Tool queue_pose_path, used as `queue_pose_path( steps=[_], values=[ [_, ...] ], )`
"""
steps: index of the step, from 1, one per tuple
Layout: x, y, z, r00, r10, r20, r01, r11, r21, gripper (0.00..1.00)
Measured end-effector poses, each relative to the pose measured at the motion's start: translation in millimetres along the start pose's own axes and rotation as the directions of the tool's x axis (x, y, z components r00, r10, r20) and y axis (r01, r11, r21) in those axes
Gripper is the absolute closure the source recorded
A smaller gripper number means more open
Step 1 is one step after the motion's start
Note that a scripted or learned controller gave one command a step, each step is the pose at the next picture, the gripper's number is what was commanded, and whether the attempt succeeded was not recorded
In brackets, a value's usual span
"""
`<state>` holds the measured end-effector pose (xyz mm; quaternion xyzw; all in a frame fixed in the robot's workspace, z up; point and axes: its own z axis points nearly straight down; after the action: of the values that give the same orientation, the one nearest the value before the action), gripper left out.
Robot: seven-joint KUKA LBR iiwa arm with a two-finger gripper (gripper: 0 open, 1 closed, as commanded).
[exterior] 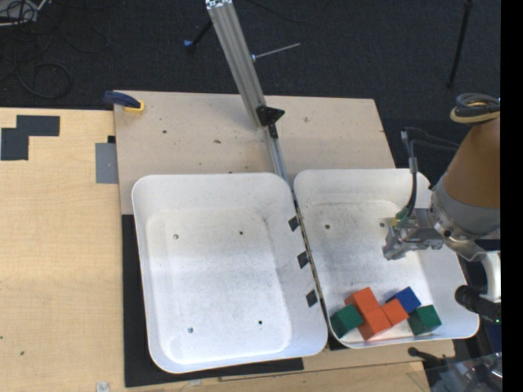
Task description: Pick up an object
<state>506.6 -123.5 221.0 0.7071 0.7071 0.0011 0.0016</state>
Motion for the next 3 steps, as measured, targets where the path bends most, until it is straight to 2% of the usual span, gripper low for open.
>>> queue_pose_path(
  steps=[1,3],
  values=[
    [0.5,-0.2,8.2,1.0,-0.001,-0.001,0.001,1.0,0.009,1.0],
    [84.7,54.3,-13.2,1.0,-0.004,-0.003,0.004,1.0,0.005,1.0]
  ],
)
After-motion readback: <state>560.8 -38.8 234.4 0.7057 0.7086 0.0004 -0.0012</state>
